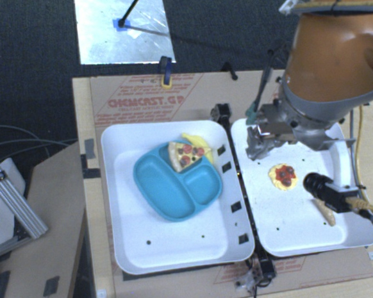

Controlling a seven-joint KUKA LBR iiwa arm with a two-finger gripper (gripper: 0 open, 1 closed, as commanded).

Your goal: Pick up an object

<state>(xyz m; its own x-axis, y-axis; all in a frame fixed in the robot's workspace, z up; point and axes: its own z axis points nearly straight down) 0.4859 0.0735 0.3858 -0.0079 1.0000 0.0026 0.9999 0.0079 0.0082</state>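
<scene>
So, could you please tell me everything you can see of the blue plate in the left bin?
The blue plate looks like smooth plastic, rounded and split by raised ridges into compartments. It lies flat and turned at an angle on the floor of the left bin, near its middle. A pizza slice rests on its upper right part, with a yellow item at that rim. The tool is apart from it, over the right bin.

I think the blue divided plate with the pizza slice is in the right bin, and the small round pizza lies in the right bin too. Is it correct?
Not quite. The camera view shows the blue divided plate with the pizza slice in the left bin. The small round pizza does lie in the right bin.
</scene>
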